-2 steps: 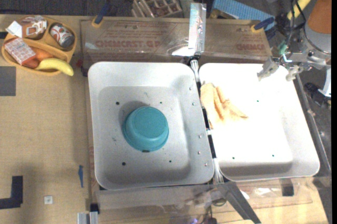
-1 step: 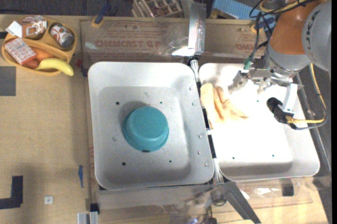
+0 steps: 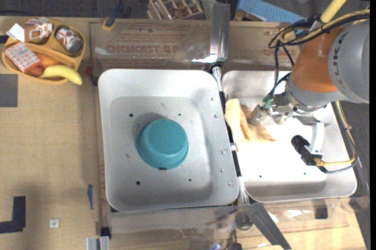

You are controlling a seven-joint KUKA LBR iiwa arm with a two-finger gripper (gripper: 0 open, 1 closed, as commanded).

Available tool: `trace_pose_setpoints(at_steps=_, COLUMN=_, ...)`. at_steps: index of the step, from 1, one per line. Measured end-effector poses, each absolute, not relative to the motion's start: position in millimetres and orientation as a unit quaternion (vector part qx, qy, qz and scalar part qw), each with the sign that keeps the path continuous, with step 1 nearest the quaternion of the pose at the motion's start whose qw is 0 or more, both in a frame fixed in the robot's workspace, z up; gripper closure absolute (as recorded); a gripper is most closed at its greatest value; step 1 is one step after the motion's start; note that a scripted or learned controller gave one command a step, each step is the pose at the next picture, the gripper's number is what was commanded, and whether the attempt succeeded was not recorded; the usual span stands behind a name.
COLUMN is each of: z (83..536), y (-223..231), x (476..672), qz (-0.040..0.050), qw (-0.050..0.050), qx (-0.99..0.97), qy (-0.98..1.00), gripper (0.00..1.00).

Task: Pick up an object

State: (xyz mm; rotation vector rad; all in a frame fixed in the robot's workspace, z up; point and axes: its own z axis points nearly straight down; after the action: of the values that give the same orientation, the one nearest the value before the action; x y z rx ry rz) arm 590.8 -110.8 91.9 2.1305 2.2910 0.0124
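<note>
The two-finger gripper (image 3: 257, 114) hangs low in the right white bin (image 3: 294, 181), right of centre in the frame; how far its fingers are spread I cannot tell, nor whether they grip anything. Its tip sits just beside a pale tan, floppy cloth-like object (image 3: 244, 121) lying along that bin's left wall. Left of centre, a teal round plastic bowl (image 3: 163, 143) rests upside down in the left white bin (image 3: 117, 90). At upper left, a yellow tray of toy food (image 3: 41, 55) sits on the bench.
</note>
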Motion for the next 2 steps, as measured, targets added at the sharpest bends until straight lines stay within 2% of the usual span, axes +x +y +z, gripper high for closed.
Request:
trace_pose_setpoints(at_steps=1, z=92.0, y=-99.9, x=600.9, qz=0.0033, qw=0.008, qx=0.612, qy=0.791, gripper=0.00)
trace_pose_setpoints(at_steps=2, z=92.0, y=-98.8, x=582.8, qz=0.0038, qw=0.007, qx=0.596, qy=0.803, gripper=0.00)
